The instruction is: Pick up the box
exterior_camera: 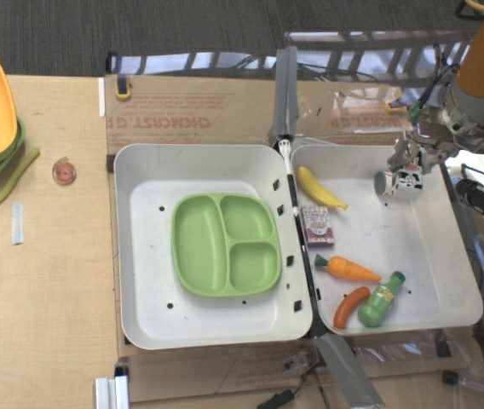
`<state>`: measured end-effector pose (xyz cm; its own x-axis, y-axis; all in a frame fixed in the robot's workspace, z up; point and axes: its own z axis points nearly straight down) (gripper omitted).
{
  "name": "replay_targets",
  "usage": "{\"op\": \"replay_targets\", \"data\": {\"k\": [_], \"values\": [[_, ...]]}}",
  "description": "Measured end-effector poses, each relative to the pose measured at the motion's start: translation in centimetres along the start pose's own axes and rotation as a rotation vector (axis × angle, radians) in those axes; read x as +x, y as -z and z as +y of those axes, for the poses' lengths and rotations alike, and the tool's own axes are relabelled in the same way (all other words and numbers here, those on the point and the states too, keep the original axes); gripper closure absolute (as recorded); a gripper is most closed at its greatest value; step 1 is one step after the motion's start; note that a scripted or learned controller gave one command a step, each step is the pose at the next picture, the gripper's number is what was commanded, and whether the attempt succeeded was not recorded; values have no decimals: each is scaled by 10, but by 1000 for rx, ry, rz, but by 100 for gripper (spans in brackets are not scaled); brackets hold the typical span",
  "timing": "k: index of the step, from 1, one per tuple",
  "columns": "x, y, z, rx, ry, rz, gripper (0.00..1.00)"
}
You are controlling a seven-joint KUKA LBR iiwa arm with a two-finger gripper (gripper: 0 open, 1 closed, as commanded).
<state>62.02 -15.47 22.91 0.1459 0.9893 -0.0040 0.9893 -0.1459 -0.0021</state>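
Green bottle (382, 301): lowest item in right bin (446, 254), lying tilted, touching red sausage-shaped toy (349, 307) on its left.
Toy carrot (351, 269): just above those two, lying roughly flat, leaf end to the left.
Box (317, 226): task target. Small, pink and white, lying flat against right bin's left wall, between banana (319, 187) above and carrot below. Near both, touching neither as far as I can tell.
Left bin (140, 228): holds green divided plate (226, 244), three compartments.
Gripper (400, 177): over upper right part of right bin, well apart from box. Nothing visible between the fingers; too small and cluttered to tell whether spread or pressed together.
Arm (481, 66): grey with orange band, reaching in from the right.
Step in hand: approach, box not yet reached.
Doing it well: travel left and slightly toward the camera until above the box, then descend. Wall crowds the box's left side, so pinching across top and bottom edges looks safer. Avoid clipping banana tip.
Risk: box lies flat and low, fingers could slide over it.
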Motion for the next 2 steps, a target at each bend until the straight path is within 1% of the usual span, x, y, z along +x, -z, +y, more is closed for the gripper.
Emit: {"op": "replay_targets", "data": {"k": [1,2], "values": [[25,53,-67,2,-9,3,100],[56,-45,-25,4,-369,2,100]]}}
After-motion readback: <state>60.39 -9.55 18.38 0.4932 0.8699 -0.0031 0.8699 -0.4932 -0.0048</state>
